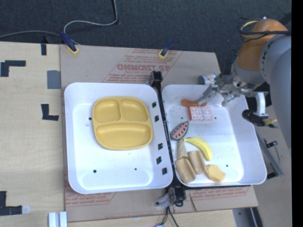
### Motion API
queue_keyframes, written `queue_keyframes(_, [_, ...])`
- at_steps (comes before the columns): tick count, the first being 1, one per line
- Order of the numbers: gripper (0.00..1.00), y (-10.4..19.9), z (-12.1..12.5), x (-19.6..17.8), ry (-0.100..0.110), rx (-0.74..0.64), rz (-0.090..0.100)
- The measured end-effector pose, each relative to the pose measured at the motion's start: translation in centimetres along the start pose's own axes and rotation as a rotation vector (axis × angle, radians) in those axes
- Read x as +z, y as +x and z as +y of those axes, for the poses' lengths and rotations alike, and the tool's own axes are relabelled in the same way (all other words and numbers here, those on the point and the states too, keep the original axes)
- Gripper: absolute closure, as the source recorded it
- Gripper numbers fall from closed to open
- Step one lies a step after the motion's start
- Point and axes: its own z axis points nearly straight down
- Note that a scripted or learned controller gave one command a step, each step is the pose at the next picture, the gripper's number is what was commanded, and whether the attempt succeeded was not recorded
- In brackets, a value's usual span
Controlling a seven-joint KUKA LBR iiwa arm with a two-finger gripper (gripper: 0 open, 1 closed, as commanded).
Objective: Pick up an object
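Note:
My gripper (217, 97) hangs over the far edge of the right bin (246, 141), open, with nothing between its fingers. Just left of it lies a small orange piece (188, 102), with a red-and-white packet (200, 113) in front of that. Nearer the front of the same bin are a watermelon slice (179, 130), a banana (200, 147), a pale cone (182, 148), brown bread-like pieces (189, 166) and a yellow wedge (215, 173). All of these rest on the bin floor.
The left bin (78, 150) holds a yellow divided plate (123, 122). A black divider (161, 122) runs between the bins. The arm's orange band (255, 41) and grey body stand at the right. Cardboard and clamps lie beyond the bins.

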Motion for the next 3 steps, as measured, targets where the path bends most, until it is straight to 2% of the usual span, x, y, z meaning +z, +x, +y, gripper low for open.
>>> queue_keyframes(1, [0.0,3.7,0.4,4.2,0.008,-0.003,0.0])
queue_keyframes(2, [1.0,3.6,0.2,3.4,0.019,-0.005,-0.001])
queue_keyframes(3, [1.0,9.2,0.6,-8.5,-0.006,-0.002,0.001])
